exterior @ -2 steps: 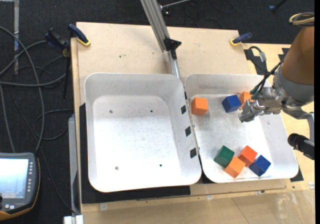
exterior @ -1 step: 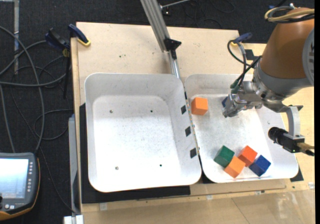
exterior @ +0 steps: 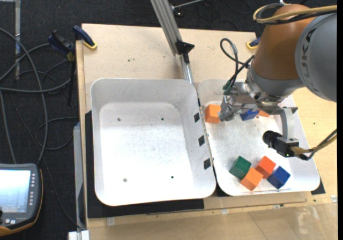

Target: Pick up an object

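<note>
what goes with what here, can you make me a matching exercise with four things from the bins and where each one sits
Things:
1. green block
2. dark blue block
3. lone orange block
4. gripper

Places:
A. near the right bin's left wall, far from the front cluster
B. right end of the front cluster
C. low over the right bin, just right of the lone orange block
D. left end of the front cluster

Pairs: 1-D, 2-B, 3-A, 4-C

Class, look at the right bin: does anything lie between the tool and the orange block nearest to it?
Nothing visible does. The tool sits right beside the orange block near the right bin's left wall, no other block between them.
</note>
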`<state>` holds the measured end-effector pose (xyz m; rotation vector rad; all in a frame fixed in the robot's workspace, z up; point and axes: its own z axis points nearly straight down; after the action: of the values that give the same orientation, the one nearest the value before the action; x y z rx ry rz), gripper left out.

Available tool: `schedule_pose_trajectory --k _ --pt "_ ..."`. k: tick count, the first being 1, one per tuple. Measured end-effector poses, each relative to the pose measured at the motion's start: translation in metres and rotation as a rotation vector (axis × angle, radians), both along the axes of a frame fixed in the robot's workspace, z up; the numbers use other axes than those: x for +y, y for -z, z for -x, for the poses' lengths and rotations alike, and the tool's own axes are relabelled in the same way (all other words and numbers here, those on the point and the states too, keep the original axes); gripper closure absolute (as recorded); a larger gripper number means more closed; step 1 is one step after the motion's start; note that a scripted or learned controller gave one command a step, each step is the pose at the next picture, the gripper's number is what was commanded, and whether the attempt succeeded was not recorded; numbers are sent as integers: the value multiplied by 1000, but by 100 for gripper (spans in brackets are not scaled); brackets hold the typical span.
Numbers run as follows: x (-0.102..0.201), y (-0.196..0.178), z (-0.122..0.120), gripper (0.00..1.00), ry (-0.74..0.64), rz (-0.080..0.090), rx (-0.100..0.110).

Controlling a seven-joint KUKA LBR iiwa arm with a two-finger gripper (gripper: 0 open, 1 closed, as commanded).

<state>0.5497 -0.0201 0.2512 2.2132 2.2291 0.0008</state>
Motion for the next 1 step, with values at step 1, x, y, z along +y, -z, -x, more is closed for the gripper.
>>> schedule_pose_trajectory --k 1 --pt "37 0 -25 100 0 0 -2"
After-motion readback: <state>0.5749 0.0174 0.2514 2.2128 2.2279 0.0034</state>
